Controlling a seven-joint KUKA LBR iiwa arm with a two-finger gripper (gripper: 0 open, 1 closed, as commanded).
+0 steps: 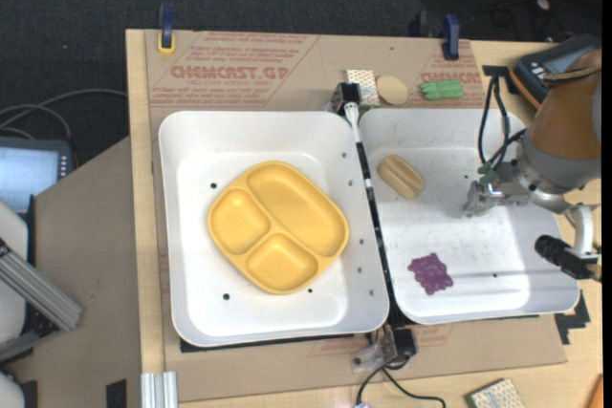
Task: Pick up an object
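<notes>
In the right bin [497, 301] lie a tan bread-like loaf [401, 175] near its far left corner and a purple bunch of grapes [431, 272] near its front. My gripper [480, 197] hangs low over the bin's right half, right of the loaf and above-right of the grapes. It touches neither object. The grey arm with its orange band [564, 124] rises to the right of it.
The left bin [182, 234] holds a yellow divided tray [276, 225]. Behind the bins on the cardboard lie a beige round item [391, 90] and a green item [441, 91]. Black cables [492, 124] loop by the wrist.
</notes>
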